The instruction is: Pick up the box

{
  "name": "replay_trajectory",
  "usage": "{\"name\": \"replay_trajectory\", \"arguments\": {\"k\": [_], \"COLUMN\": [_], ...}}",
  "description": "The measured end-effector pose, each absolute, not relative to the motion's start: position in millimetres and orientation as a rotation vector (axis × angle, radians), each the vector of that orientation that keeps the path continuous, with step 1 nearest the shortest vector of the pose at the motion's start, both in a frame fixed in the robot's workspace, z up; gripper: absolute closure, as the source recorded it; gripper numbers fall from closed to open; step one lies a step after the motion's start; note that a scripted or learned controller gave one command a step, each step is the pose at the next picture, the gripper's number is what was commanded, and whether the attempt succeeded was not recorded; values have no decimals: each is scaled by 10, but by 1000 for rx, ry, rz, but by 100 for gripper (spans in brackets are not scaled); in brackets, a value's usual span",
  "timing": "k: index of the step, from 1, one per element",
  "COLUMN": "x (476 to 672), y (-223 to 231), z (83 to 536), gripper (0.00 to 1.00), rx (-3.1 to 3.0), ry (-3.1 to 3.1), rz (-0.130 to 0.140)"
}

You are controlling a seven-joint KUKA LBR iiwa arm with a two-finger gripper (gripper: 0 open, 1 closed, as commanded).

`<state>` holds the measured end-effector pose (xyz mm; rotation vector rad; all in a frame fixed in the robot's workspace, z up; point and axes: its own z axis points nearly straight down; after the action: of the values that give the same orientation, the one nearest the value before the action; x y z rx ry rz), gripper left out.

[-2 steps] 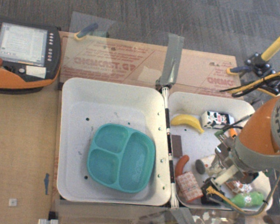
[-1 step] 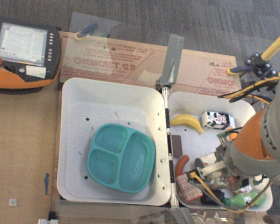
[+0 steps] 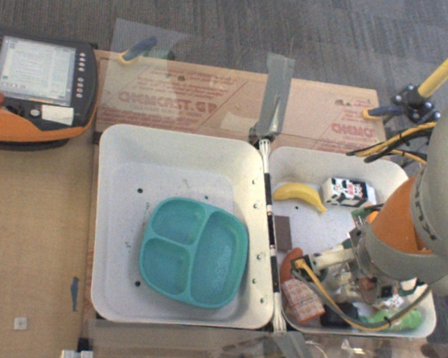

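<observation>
A: The box (image 3: 303,301), red and white, lies at the near-left corner of the right bin (image 3: 311,162), beside a red item. The gripper (image 3: 346,283) hangs low just right of it.

B: Holding it?

A: No, nothing sits between its jaws; whether they're spread, I cannot tell. It's the approach step. Next: shift left over the box, avoiding the banana (image 3: 301,195) and the 1 teal plate (image 3: 194,251).

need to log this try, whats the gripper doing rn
gripper: low in the right bin, fingers hidden among cables; open or closed cannot be told.
</observation>
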<state>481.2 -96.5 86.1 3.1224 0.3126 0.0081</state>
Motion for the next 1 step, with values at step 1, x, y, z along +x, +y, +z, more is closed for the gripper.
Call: {"name": "replay_trajectory", "arguments": {"k": [1], "x": [4860], "y": [-1229], "z": [1004], "gripper": [100], "rx": [3111], "ry": [452], "rz": [-7]}}
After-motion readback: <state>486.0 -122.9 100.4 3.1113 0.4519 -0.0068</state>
